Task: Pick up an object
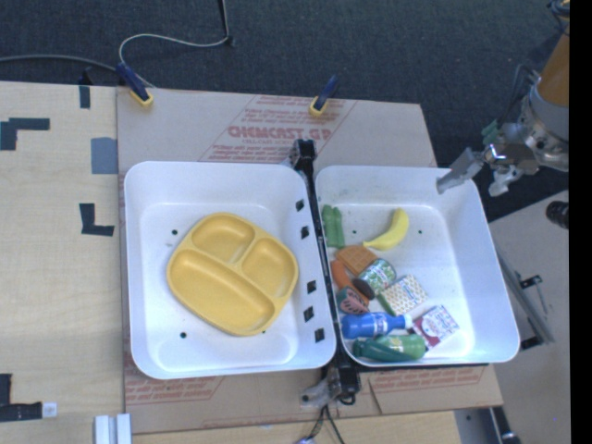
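I see the arm (555,81) coming in from the right, with the gripper (476,169) hanging over the far right corner of the right bin (481,248). Its two fingers (455,176) stand apart, open, with nothing between them.

The task's candidates all sit in the right bin, crowded toward its left and near sides. The banana (390,231) lies nearest the gripper, well apart from it; its long axis runs on a slant, one tip toward the far right and the other toward the near left, with the curve bowed toward the right. A green pepper (332,226) lies just beside the divider, its length running from far to near. Between them and lower down sit an orange piece (350,265) and a small green-labelled can (376,275), touching each other. A checked box (404,295) lies tilted just right of the can, and a small pink and white carton (437,324) sits near the front right. At the near edge a blue bottle (372,326) lies on its side, long axis left to right with the white cap pointing right, and a green bottle (388,347) lies just in front of it on nearly the same line.

The left bin (148,276) holds a yellow divided plate (232,272), flat, turned at a slant
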{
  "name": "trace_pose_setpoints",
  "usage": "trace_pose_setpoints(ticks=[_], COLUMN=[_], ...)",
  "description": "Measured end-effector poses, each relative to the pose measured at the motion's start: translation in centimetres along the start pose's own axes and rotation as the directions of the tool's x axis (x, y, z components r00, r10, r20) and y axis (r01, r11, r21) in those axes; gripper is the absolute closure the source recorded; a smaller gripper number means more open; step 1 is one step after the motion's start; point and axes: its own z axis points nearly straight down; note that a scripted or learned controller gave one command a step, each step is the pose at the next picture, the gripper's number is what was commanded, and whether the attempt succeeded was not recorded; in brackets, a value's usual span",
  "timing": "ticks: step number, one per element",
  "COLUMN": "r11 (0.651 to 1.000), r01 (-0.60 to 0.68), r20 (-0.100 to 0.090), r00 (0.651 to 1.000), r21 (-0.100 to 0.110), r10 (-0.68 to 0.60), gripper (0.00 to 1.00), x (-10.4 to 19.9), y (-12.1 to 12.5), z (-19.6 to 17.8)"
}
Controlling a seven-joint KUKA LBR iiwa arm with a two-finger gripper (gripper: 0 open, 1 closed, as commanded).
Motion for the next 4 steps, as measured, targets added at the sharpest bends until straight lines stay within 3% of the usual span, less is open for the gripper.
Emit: trace_pose_setpoints(ticks=[1,2,3,4], r11=[1.000,1.000,1.000,1.000], r01=[0.001,0.001,0.000,0.001], r20=[-0.001,0.000,0.003,-0.001], r00=[1.000,1.000,1.000,1.000], r21=[0.003,-0.001,-0.005,0.000], r10=[-0.001,-0.001,0.000,-0.001], gripper=[0.00,0.00,1.00,1.00], x=[1.5,2.9,2.8,6.7], y=[2.3,-1.1,-1.0,-5.0], z=[14.0,19.5,18.5,11.6])
